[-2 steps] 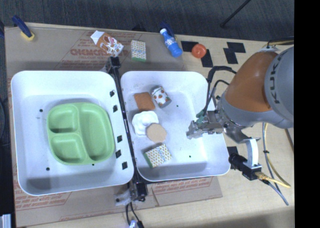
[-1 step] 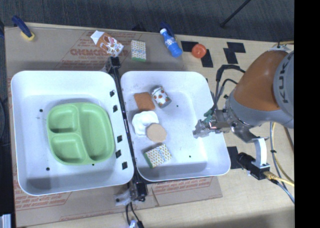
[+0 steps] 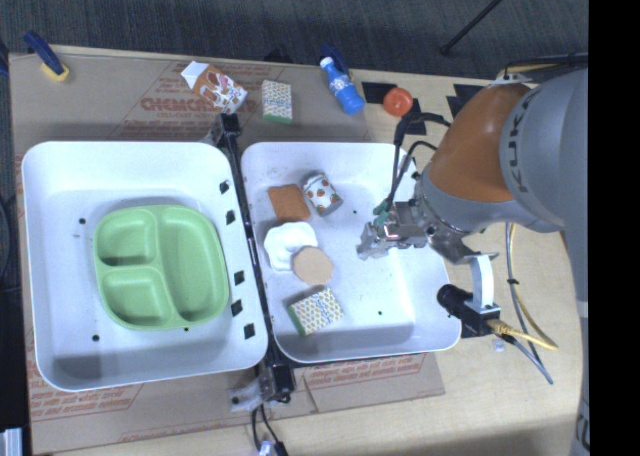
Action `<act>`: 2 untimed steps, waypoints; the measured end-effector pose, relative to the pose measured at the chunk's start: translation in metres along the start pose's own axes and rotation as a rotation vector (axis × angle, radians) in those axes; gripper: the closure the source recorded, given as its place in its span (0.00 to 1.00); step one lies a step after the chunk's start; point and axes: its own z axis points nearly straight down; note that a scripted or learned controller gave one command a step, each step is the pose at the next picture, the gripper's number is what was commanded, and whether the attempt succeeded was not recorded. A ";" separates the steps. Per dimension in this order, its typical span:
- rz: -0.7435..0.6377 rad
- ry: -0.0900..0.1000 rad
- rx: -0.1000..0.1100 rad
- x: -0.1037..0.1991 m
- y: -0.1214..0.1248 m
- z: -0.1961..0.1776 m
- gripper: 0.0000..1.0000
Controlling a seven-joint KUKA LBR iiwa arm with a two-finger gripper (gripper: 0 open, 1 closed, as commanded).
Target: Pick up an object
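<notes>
My gripper [image 3: 373, 243] hangs over the right part of the right bin [image 3: 400, 329], with bare bin floor beneath it and nothing seen between its fingers. To its left lie a tan round disc [image 3: 313, 266] on a white piece [image 3: 286, 240], a brown square block [image 3: 288, 203], a small patterned white and brown object [image 3: 320, 193] and a green-patterned packet [image 3: 316, 311]. The nearest of these, the disc, is well apart from the gripper.
The left bin [image 3: 50, 244] holds a green divided tray [image 3: 160, 266]. Behind the bins on the cardboard lie a blue bottle [image 3: 342, 85], an orange ball [image 3: 398, 100], a small patterned box [image 3: 276, 101] and a snack wrapper [image 3: 213, 87]. The arm's bulk covers the right bin's right wall.
</notes>
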 end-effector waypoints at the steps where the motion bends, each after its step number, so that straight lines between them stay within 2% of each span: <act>1: 0.005 0.002 -0.001 -0.035 -0.039 -0.021 1.00; 2: 0.002 0.002 0.001 -0.033 -0.039 -0.010 1.00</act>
